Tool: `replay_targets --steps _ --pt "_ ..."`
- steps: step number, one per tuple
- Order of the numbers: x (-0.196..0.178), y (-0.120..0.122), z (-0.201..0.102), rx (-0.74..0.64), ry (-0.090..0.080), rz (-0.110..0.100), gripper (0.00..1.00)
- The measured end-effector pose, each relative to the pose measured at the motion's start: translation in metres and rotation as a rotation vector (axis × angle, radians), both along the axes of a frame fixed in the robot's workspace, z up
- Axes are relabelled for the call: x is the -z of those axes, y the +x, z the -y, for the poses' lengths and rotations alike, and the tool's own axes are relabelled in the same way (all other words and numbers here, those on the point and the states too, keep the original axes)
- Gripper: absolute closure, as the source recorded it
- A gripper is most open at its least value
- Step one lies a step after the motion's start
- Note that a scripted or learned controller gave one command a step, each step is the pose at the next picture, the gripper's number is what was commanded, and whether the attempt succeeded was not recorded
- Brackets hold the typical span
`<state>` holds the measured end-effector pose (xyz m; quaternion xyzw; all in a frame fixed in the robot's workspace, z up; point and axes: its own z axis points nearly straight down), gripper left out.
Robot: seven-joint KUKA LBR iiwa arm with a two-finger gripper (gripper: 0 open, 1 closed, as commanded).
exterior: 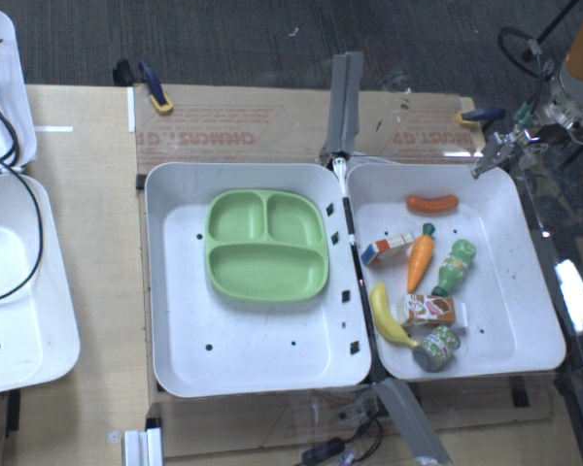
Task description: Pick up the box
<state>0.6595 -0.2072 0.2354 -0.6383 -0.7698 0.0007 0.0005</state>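
Observation:
A small white box (387,248) with a blue end and red print lies on its side near the left wall of the right bin (525,289). A second, orange and white box (431,310) lies lower down, between a banana (390,317) and the bin's middle. My gripper (490,155) hangs over the far right corner of the right bin, well above and to the right of both boxes, with nothing in it that I can see.
The right bin also holds a sausage (432,202), a carrot (420,258), a green bottle (453,266) and a grey-green can (436,349). A green divided plate (266,245) lies in the left bin (175,338). Cables hang at the far right.

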Motion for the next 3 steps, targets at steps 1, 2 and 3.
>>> replay_targets --steps 1,2,3 --pt "-0.082 0.000 -0.035 0.168 -0.002 0.002 0.00" --pt "0.105 0.000 -0.062 -0.083 0.000 0.000 0.00" --pt "0.131 -0.047 -0.109 -0.234 0.001 0.000 0.00"
